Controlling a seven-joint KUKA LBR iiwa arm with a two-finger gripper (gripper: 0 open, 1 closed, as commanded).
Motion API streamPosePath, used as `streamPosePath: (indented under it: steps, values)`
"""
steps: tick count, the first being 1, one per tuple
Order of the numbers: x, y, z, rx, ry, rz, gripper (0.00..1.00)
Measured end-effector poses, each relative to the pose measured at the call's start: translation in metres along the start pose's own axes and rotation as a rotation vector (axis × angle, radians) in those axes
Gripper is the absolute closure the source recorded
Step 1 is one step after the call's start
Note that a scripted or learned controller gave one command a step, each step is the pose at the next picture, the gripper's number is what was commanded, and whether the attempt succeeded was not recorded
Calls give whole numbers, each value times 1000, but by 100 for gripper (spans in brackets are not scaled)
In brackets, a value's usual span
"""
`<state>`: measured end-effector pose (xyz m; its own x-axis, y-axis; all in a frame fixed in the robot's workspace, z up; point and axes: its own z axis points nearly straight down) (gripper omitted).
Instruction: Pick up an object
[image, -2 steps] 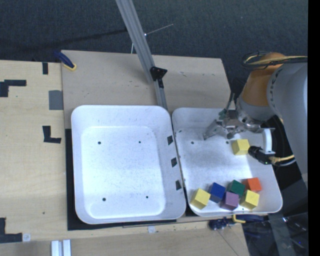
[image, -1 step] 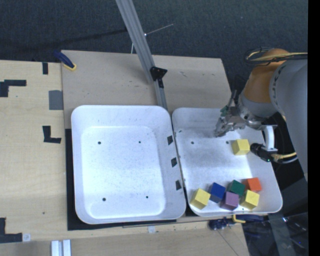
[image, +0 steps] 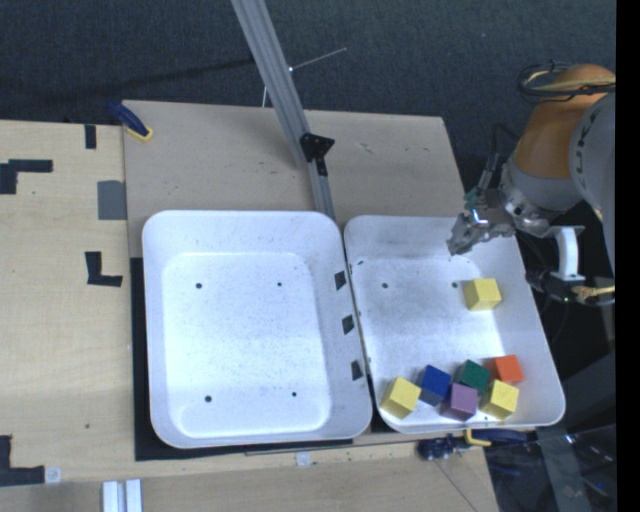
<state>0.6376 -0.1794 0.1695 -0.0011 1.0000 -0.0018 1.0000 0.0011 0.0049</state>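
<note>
Pincer (image: 463, 240) over right bin (image: 420, 250) far edge, nothing visibly held; finger spread unclear, cannot tell. Yellow cube (image: 482, 293) just beside.

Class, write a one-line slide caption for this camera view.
Gripper poised over the right bin, near a lone yellow block.

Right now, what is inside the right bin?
The right bin holds a lone yellow block and, by its near edge, a cluster: yellow, blue, green, purple, orange, yellow. Anything beneath the cluster is covered.
</note>
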Motion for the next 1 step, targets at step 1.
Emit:
streamPosePath:
  steps: [1]
  values:
    - [0, 1, -38, 1, 1, -1, 100]
